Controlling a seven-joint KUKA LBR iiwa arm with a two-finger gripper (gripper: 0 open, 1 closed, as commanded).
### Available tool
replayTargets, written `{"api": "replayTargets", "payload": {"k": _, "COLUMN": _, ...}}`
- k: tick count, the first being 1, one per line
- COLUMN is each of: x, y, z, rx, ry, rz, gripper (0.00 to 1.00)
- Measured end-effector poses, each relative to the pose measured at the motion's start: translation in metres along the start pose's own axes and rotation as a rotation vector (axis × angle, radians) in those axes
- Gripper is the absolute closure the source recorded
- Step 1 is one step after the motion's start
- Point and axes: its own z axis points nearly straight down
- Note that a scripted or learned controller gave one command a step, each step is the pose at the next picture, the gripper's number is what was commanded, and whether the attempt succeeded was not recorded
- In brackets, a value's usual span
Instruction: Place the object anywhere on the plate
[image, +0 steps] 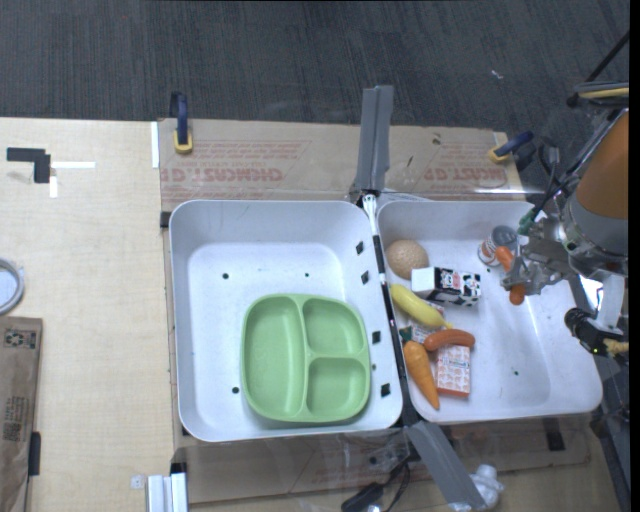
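A green plate (305, 357) with three compartments lies in the left bin (200, 300), nothing on it. The right bin (530, 370) holds a small pile along its left side: a round tan piece (406, 257), a black-and-white carton (452, 284), a yellow banana (415, 305), a red sausage (448, 340), a carrot (421, 374) and a small orange-and-white packet (455, 372). My gripper (512, 273) hangs over the upper right part of the right bin, right of the carton and apart from the pile. Small orange bits show at its tip; what they are is unclear.
A grey divider post (375, 135) stands behind the seam between the bins. Clamps (181, 128) hold the cardboard at the back. The arm's body and cables (590, 230) crowd the right bin's right side. A tape roll (8, 287) sits far left on the bench.
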Motion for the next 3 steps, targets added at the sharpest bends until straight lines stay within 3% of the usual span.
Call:
{"api": "replayTargets", "payload": {"k": 1, "x": 0.070, "y": -0.026, "z": -0.045, "rx": -0.002, "ry": 0.000, "rz": -0.184, "gripper": 1.00}}
{"api": "replayTargets", "payload": {"k": 2, "x": 0.149, "y": -0.097, "z": -0.060, "rx": -0.001, "ry": 0.000, "rz": -0.475, "gripper": 1.00}}
{"api": "replayTargets", "payload": {"k": 3, "x": 0.130, "y": -0.100, "z": -0.006, "rx": 0.000, "ry": 0.000, "rz": -0.301, "gripper": 1.00}}
